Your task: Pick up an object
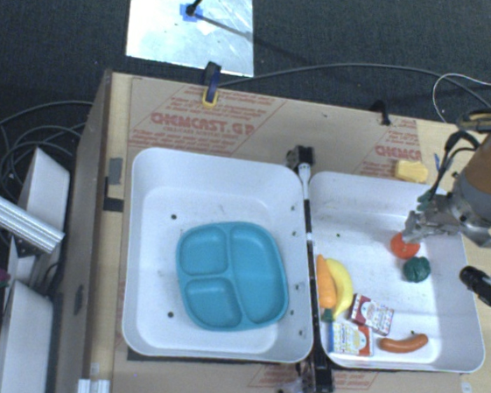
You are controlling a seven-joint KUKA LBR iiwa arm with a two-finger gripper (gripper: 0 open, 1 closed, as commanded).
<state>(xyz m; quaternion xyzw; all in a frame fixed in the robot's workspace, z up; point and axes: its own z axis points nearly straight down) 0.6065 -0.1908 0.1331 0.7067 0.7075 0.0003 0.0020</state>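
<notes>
Two shallow white bins sit side by side on the bench. Left bin [150,224] holds a blue divided plate [231,274], three compartments, lying flat near the bin's middle. Right bin [350,203] holds the loose items, all grouped toward its near and right portions.

Gripper [415,230] is positioned over the right bin's far right part, directly above a small red-orange round object [404,246]. Metal fingertips appear to reach down to the top of that object; whether they close on it or merely stand over it cannot be told from this angle, and the jaw spacing is likewise not readable. Arm enters from the right, orange band above the wrist.

Green round object [417,270] lies just beside the red-orange one, toward the near side. Banana [340,285] and an orange carrot-like piece [326,286] lie touching along the bin's left wall. Two small printed packets [361,328] lie near them at the near edge. Sausage-shaped item [403,342] lies at the near right corner.

Yellow block [411,171] rests on the bench board beyond the right bin.
</notes>
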